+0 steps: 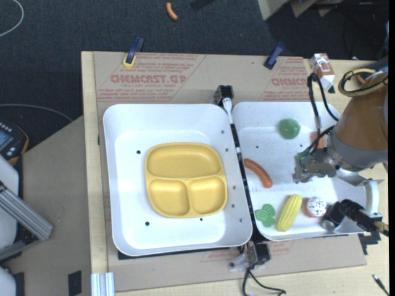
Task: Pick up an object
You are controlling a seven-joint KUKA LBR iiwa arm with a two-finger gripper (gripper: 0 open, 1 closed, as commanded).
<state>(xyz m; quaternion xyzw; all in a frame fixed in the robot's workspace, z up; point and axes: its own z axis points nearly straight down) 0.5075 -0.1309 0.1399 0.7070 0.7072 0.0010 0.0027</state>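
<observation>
We note the end effector (303,168) low over the right bin (259,117), beside the sausage (258,172) and above the corn (289,212) (likely candidates). Its grip state we cannot tell. The yellow tray (185,179) sits in the left bin (123,140).

You see a yellow divided tray (185,179) sitting in the middle of the left bin (117,128). At twelve o'clock from it, off the bench on the dark floor (74,17), lies a small orange piece (171,10), possibly a toy carrot. Two clamps (132,52) grip the bench's far edge.
</observation>
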